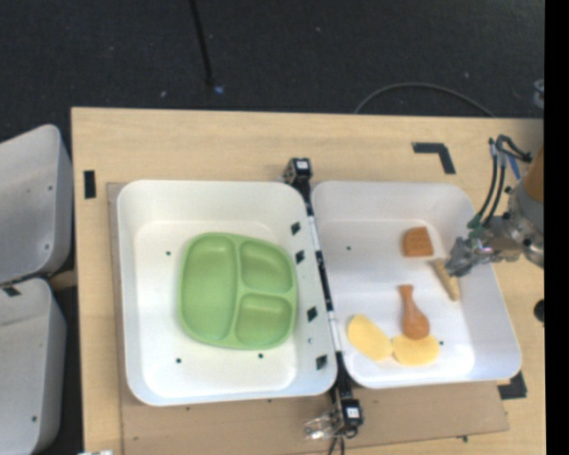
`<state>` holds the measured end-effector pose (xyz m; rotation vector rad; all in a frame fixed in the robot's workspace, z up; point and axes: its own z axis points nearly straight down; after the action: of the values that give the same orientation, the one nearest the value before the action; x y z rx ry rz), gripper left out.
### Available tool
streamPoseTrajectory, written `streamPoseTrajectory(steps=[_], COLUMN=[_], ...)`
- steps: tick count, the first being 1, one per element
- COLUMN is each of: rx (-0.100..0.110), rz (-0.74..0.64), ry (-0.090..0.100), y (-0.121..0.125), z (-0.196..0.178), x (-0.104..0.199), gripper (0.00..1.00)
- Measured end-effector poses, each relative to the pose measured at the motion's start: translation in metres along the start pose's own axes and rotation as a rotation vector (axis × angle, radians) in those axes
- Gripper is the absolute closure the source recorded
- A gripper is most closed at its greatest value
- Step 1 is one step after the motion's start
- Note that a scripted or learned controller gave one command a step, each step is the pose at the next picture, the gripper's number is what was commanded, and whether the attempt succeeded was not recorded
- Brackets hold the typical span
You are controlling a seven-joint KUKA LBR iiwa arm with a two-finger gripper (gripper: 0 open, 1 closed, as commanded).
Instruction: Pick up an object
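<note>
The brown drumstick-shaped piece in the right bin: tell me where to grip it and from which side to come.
Grip the brown drumstick-shaped piece on its narrow upper shaft, coming straight down from above. The shaft is slim and stands free of neighbours, while the rounded lower end lies right against the yellow pieces, leaving little room for fingers there. Close across the shaft's width, probably left to right.

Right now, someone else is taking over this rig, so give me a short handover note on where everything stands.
Gripper: at the right bin's right side, low over a tan stick; whether its fingers are open or shut cannot be told, and nothing is seen held.
Right bin: orange-brown block, brown drumstick-shaped toy, two yellow pieces near the front.
Left bin: green divided plate.
Done: no pick visible.
Left: grasp one object and lift it.
</note>
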<state>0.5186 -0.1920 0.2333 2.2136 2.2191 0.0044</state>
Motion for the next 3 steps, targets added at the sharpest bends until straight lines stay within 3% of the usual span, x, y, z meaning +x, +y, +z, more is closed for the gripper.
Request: streamPoseTrajectory(steps=[3], rx=[0.007], rz=[-0.004], ry=[0.004], y=[-0.014], z=[0.000], x=[0.166], gripper=[1.00])
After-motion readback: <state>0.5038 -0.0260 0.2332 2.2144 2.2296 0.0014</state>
